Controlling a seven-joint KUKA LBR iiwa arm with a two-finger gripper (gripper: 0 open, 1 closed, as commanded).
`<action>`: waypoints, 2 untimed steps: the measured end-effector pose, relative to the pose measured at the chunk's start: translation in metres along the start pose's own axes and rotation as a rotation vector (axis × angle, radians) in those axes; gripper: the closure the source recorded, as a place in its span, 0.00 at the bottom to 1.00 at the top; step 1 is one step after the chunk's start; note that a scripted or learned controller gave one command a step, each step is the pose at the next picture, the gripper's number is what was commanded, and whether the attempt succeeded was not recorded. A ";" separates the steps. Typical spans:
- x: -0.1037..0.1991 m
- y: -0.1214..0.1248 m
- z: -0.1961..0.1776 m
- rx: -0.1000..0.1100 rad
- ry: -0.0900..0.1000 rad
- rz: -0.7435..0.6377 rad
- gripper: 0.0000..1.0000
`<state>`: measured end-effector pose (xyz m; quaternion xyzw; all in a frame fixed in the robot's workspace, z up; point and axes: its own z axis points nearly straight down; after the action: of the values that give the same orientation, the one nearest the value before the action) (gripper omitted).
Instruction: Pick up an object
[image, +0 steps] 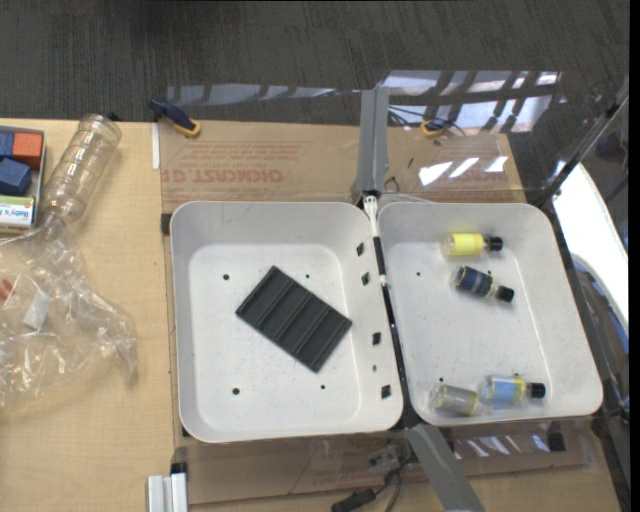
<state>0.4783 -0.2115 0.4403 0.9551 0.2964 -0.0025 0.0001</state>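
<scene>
Two white bins sit side by side. The left bin (190, 330) holds one dark ribbed rectangular pad (293, 318), lying near its centre and turned at a slant. The right bin (560, 300) holds four small bottles: a yellow bottle (470, 243) at 12 o'clock, a dark blue bottle (482, 284) just below it, a clear bottle (455, 399) at 7 o'clock and a blue-and-yellow bottle (512, 389) beside it at 5 o'clock. The gripper's state cannot be told.
</scene>
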 end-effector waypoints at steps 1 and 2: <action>-0.006 0.009 0.000 0.001 0.000 0.375 0.00; -0.006 0.009 0.000 0.001 -0.001 0.375 0.00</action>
<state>0.4782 -0.2221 0.4399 0.9936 0.1131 -0.0031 0.0002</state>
